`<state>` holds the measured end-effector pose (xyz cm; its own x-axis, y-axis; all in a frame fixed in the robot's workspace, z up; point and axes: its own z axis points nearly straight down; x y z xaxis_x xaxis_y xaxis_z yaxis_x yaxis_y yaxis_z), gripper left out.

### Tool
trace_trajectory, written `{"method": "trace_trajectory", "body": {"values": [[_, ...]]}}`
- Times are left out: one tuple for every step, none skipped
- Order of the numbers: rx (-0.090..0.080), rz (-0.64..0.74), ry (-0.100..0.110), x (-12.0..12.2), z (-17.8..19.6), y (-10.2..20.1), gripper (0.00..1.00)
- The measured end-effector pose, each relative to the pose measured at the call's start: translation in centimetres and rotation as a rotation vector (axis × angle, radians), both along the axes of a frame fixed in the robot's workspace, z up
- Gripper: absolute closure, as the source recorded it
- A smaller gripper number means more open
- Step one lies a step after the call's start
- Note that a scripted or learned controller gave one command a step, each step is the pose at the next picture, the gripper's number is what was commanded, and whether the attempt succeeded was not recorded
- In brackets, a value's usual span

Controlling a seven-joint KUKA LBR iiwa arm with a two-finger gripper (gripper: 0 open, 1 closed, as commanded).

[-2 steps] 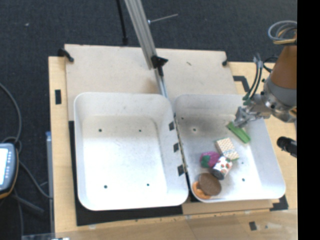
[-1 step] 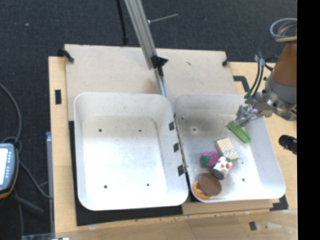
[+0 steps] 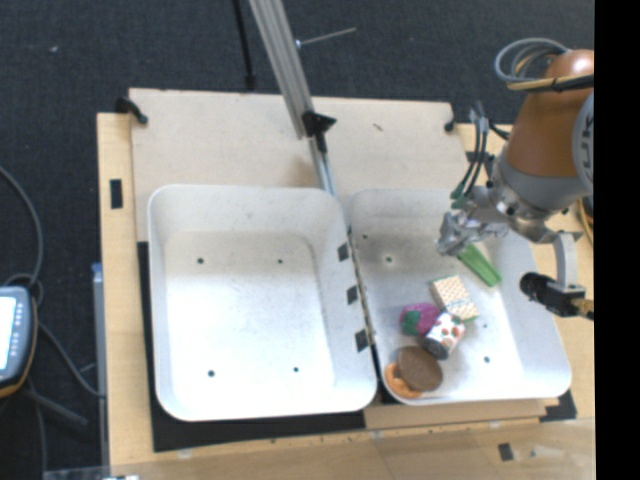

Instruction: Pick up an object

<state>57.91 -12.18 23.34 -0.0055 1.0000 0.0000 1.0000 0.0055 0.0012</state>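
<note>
A: Where is the gripper [image 3: 458, 236] seen?

B: It is seen over the right bin [image 3: 530, 368], toward that bin's far side, hung below the orange-banded arm [image 3: 545, 158]. Whether anything is grasped cannot be told; its lower end is blurred and merges with the bin floor.

A: What is found in the right bin?

B: A green stick-like piece [image 3: 480, 266] is seen just beside the gripper, on its near side; contact between them cannot be made out. Nearer the bin's front, a checkered tan block [image 3: 451, 293] is laid, and touching it a small patterned can [image 3: 444, 334] is seen tilted. A magenta object [image 3: 418, 318] is partly covered by the can. At the bin's front left corner a brown round item [image 3: 419, 368] is rested on something orange, of which only a rim is shown.

A: And the left bin [image 3: 250, 298]?

B: It is set against the right bin on the desk [image 3: 230, 138]. A slanted metal rail [image 3: 280, 48] is cut off by the top edge.
</note>
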Motion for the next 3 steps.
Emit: {"method": "trace_trajectory", "body": {"values": [[0.002, 0.002, -0.002, 0.9, 0.5, 6.2, 1.00], [0.000, 0.001, -0.001, 2.3, -0.4, 11.3, 1.00], [0.002, 0.002, -0.001, 3.6, 0.9, 16.4, 1.00]]}}
